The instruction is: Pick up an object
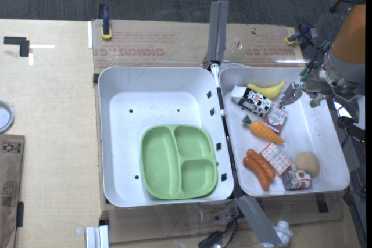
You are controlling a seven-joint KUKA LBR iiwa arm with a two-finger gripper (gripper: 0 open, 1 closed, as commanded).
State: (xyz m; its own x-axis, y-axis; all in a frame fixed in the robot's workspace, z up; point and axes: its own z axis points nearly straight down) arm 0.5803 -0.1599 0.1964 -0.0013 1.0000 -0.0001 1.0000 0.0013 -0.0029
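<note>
My gripper (303, 97) hangs over the far right part of the right bin (332, 142). Its fingers are spread open with nothing between them. The left fingertip (289, 95) is close to a red-and-white packet (275, 118) and the right end of a yellow banana (266, 89). Beside the banana lies a cow-patterned carton (252, 101). Nearer the front are an orange carrot (265, 130), two red sausages (258, 167), a small red-and-white box (275, 158), a tan bread roll (307, 163) and a can (297, 180) lying on its side.
The left bin (116, 125) holds a green divided plate (179, 161). A grey divider post (218, 32) rises behind the seam between the bins. The grey arm with its orange band (352, 38) fills the upper right. Clamps (105, 21) sit along the bench's back edge.
</note>
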